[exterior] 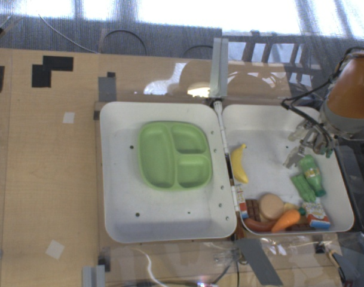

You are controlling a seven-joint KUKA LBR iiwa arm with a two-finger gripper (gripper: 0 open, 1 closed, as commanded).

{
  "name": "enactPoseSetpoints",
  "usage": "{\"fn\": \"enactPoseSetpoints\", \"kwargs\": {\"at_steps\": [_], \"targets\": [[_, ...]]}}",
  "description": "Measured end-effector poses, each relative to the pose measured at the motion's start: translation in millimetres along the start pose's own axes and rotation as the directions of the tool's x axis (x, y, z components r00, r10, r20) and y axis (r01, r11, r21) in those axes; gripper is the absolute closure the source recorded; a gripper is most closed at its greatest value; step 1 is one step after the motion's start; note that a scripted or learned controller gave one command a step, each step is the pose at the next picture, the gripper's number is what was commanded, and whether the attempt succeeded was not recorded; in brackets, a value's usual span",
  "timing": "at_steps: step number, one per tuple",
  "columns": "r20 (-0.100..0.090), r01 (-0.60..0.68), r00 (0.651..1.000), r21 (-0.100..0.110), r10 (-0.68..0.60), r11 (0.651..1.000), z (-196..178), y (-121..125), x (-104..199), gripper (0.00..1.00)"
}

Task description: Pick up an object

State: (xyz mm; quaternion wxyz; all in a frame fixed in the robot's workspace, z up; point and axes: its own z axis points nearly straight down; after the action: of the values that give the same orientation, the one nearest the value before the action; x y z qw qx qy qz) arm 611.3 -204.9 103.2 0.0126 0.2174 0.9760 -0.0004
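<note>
My gripper point(308, 146) hangs over the right side of the right bin point(262, 127), its metal fingers spread open with nothing between them. Just below it lies a green bottle point(312, 176), its top close to the fingertips, with a second green piece point(302, 188) alongside. A yellow banana point(239, 163) rests by the bin's left wall. At the bin's front edge are a tan round bun point(271, 206), an orange carrot point(286, 220), a red sausage point(259, 225), a brown chocolate bar point(251, 208) and a small carton point(318, 217).
The left bin point(119, 178) holds a green divided plate point(173, 155). A grey post point(218, 67) stands behind the divider between the bins. Cables point(304, 103) trail by the arm's orange band point(352, 88) at the right edge.
</note>
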Motion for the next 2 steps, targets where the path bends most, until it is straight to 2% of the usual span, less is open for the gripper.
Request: {"fn": "enactPoseSetpoints", "kwargs": {"at_steps": [1,2], "targets": [[-0.014,-0.140,0.990,0.004,0.140,0.990,14.9,-2.6,4.6,0.00],[0.001,-0.134,0.991,0.000,0.134,0.991,-0.6,-0.6,0.1,1.00]]}}
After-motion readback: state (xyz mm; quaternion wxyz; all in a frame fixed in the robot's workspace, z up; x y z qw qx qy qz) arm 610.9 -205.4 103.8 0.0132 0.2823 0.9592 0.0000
